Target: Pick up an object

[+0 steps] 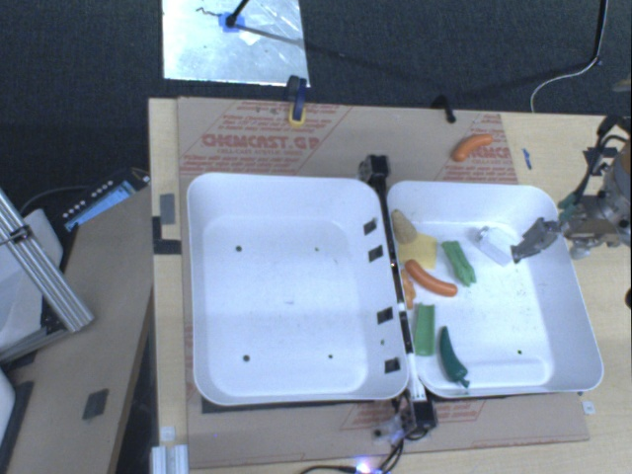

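Here, gripper (526,242) reaches in from right, low over right bin (563,304), fingertips just beside small white block (493,241) near bin's upper right area; fingers' state impossible to tell, nothing visibly clamped. Along right bin's left side: tan piece (404,227), yellow piece (423,250), orange sausage-shaped toy (432,280), light green piece (458,263), green strip (425,328), dark green curved piece (451,355). Left bin (212,265) alongside. Second orange sausage-shaped toy (472,146) lies on cardboard (257,136) behind bins.
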`<state>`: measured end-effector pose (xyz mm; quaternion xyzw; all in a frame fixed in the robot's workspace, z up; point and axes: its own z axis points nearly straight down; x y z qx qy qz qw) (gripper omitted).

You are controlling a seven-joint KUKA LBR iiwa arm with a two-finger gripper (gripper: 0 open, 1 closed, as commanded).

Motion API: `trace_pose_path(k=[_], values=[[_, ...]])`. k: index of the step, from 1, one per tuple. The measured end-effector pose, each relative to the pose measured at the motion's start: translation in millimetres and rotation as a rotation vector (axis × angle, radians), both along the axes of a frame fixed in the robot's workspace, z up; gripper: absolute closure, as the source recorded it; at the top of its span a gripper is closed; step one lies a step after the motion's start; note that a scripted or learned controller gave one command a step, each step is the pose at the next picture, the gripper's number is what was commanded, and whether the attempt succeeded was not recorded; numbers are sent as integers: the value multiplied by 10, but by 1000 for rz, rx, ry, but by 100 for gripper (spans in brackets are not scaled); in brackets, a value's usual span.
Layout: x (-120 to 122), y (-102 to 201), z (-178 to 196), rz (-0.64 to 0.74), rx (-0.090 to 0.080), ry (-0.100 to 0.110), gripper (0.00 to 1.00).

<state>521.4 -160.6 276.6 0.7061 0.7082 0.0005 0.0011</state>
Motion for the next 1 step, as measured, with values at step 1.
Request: trace_pose_path(k=[1], values=[[-156, 49, -1209, -1, 2, 3, 0]])
